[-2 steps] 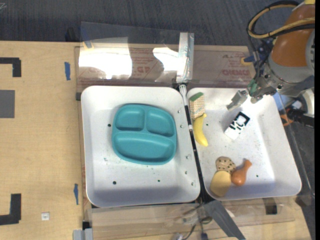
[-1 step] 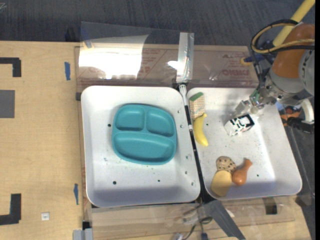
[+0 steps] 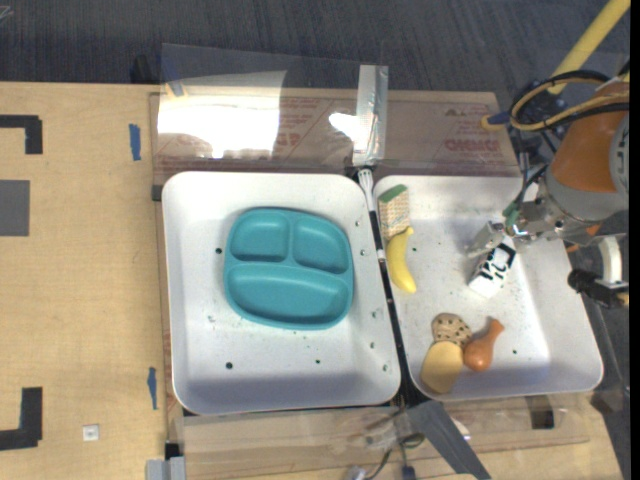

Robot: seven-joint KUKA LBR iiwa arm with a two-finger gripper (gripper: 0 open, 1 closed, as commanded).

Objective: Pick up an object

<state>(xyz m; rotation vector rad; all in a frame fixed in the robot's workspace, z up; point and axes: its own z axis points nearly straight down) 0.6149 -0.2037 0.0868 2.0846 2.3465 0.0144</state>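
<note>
The gripper (image 3: 497, 236) is hanging low in the right bin (image 3: 570, 368), and whether it is gripping anything I cannot tell. A small black-and-white object (image 3: 492, 267) is lying just below it, long axis tilting up-right, toward the arm.

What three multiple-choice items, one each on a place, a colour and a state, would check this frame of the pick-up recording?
1. Where does the banana lie?
A. On the divided plate
B. In the right bin, by its left wall
C. On the bench outside the bins

2. What colour is the divided plate in the left bin?
A. Teal
B. Red
C. Yellow

3. How does the gripper stand?
A. Over the left bin
B. Over the right bin, at a small black and white object
C. Parked off the bench

Answers: 1 B, the banana hugs the divider. 2 A, the plate is teal. 3 B, the arm's tip is above the right bin.
</note>
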